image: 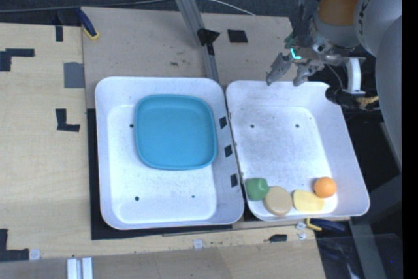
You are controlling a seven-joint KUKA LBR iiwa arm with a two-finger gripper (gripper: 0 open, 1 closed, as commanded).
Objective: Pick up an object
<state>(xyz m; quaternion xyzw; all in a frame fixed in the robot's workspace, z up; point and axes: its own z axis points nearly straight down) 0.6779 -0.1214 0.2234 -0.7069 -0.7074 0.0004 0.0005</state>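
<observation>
— What is there to pick up?

— Four small things sit in a row along the near edge of the right shallow white bin [339, 140]: a round green lump [257, 188], a tan oval piece [278, 200], a pale yellow piece [307, 201] and a small orange ball [324, 187]. The green, tan and yellow ones touch each other; the orange ball rests just behind the yellow piece.

— Anything around them?

— The left white bin [111, 160] holds a flat square blue plate [175, 131]. A grey metal post [189, 6] slants across the wooden bench [39, 140] behind the bins.

— And your end effector?

— My end effector [286, 75] hangs over the far rim of the right bin, fingers spread, pinching nothing. The four pieces lie well apart from it, at the opposite near edge.
</observation>
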